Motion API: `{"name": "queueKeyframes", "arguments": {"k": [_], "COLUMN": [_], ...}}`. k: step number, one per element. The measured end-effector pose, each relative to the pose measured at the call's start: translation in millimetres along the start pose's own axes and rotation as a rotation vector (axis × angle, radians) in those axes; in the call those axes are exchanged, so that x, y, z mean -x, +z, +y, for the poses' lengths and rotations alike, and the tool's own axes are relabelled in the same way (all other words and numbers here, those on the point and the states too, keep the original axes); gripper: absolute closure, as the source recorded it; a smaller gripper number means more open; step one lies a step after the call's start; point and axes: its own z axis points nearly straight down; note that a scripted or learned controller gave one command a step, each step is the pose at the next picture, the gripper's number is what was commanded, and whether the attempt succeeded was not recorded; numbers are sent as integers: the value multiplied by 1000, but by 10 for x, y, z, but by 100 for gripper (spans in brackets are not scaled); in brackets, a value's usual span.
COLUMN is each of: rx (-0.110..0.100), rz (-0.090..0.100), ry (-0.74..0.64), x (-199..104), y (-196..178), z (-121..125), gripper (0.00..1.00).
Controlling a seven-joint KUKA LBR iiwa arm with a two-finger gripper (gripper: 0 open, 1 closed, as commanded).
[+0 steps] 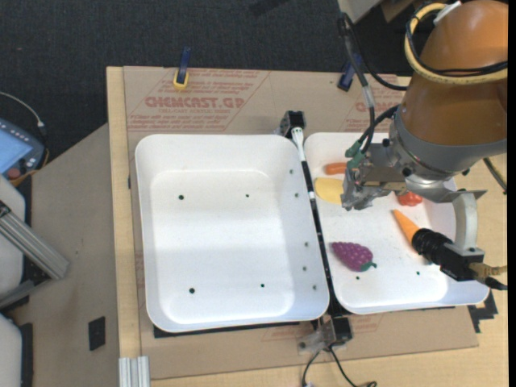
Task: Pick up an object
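Observation:
My gripper [355, 198] hangs low over the upper left part of the right bin [387, 295]. Its tip is right beside a yellow, banana-like piece [327, 189] that lies near the bin's left wall. A small orange piece [334, 168] lies just behind that. A red piece [409, 200] peeks out from under the arm on the right. An orange carrot [404, 221] lies to the right of the gripper, and a purple bunch of grapes [353, 255] lies toward the front. Nothing visibly hangs from the gripper.
The left bin [161, 168] sits beside the right one, with a black divider rail [313, 208] between them. A black fitting with a cable [446, 252] lies over the right bin's front right. The arm's big orange and grey body [455, 95] covers the bin's far right.

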Motion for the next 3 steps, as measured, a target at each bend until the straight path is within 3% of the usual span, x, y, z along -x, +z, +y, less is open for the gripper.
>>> {"name": "queueKeyframes", "arguments": {"k": [1,2,3], "rx": [13,19,-11], "rz": [-1,2,-6], "ry": [0,1,5], "x": [-504,-664,-784], "y": [-857,-1897,-478], "z": [30,26,12], "gripper": [100,100,100]}}
